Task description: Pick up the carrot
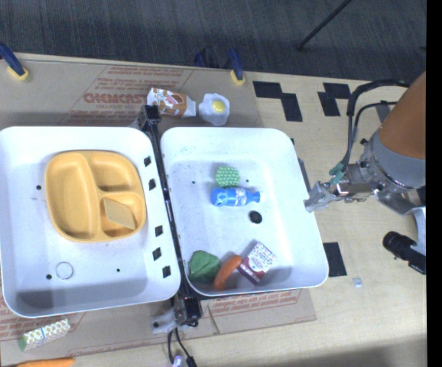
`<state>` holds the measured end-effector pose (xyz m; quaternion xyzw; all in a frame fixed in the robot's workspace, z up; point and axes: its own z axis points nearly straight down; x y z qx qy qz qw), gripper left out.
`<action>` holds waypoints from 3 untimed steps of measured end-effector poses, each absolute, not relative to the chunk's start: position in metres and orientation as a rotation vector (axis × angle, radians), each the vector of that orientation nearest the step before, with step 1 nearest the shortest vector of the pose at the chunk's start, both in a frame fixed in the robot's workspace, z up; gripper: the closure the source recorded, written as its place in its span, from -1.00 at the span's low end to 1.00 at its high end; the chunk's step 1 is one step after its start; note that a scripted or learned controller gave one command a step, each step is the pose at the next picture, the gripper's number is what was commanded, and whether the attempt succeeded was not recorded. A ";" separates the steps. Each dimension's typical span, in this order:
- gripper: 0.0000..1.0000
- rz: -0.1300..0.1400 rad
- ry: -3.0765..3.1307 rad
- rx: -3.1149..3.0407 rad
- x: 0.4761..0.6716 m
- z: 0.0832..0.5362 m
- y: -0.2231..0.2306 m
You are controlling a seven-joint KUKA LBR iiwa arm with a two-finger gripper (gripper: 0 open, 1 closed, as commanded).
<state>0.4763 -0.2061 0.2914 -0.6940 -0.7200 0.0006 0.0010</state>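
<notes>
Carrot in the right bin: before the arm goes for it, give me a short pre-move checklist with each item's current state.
1. Carrot in sight: ok, it lies at the right bin's near edge.
2. Room around the carrot: not ok, a green leafy item touches one side and a red packet the other.
3. Gripper above the carrot: not ok, it sits outside the bin's right wall.
4. Gripper free of objects: ok, nothing shows at its tip.
5. Fingers ready to grasp: cannot tell.
6. Path into the bin: ok, the blue bottle and green ball lie farther back.

Carrot [227,271] lies in right bin [286,150]'s near edge.
</notes>
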 end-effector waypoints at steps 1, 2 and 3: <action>1.00 0.001 -2.547 -1.841 0.477 0.355 -0.211; 1.00 0.001 -2.814 -1.390 0.476 0.230 -0.211; 1.00 0.002 -3.011 -0.900 0.477 0.297 -0.211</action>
